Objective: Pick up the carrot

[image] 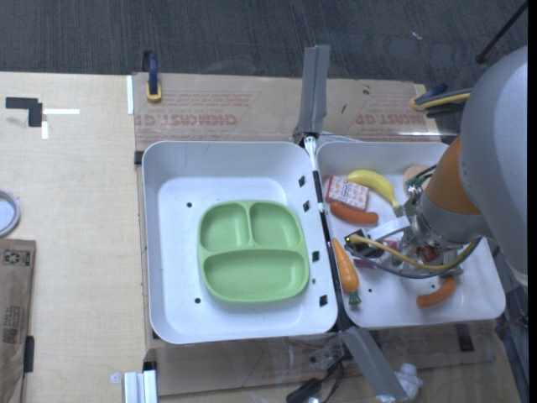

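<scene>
Bench top is pale wood-look board (67, 225), and you've got dark grey carpet-like floor (210, 15) running along the far edge. Brown cardboard with red print (226, 107) lies flat behind the two bins. A clamp with a yellow and blue handle (152, 78) sits at the cardboard's far left corner; another yellow and blue one (436, 99) is at the far right. A grey upright post (315, 91) stands behind the seam between the bins. On the left of the bench you can see a black L-shaped marker with white tape (29, 110), a roll of clear tape at the edge (7, 215), and a brown paper bag (15, 309).

Left bin (159, 250) holds a green divided plate (252, 252), flat, roughly centred.

Right bin (478, 305) is cluttered. The carrot (345, 269) lies against the bin's left wall, near the front, orange body with green end pointing toward the front. Behind it: a hot dog sausage (352, 214), a red and white packet (347, 192) and a banana (375, 183). Another orange-red sausage-like piece (436, 293) lies toward the front right.

The arm comes in from your right, the orange band (457, 183) above the wrist. The gripper (411, 246) is down in the middle of the right bin, amid cables, to the right of the carrot and apart from it. I cannot tell from this view how it is set or whether anything is in it.
</scene>
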Available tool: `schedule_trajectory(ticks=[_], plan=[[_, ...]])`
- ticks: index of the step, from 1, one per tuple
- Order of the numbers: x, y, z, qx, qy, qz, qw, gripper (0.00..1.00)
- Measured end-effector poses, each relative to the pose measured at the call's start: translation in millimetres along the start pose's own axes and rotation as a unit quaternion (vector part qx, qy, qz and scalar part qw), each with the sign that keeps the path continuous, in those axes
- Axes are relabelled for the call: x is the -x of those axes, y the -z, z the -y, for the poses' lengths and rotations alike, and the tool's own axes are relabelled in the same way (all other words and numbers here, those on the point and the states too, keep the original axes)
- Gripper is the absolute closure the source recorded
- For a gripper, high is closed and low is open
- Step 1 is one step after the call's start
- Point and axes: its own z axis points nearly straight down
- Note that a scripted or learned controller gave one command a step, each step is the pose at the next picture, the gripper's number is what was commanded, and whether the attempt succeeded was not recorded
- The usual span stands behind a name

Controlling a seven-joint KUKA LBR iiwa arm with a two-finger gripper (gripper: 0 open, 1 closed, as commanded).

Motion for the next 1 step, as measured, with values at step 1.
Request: schedule_trajectory(ticks=[1], plan=[[20.4, 196.5, 44.9, 0.001, 0.053, 0.000, 0.9986, 1.00]])
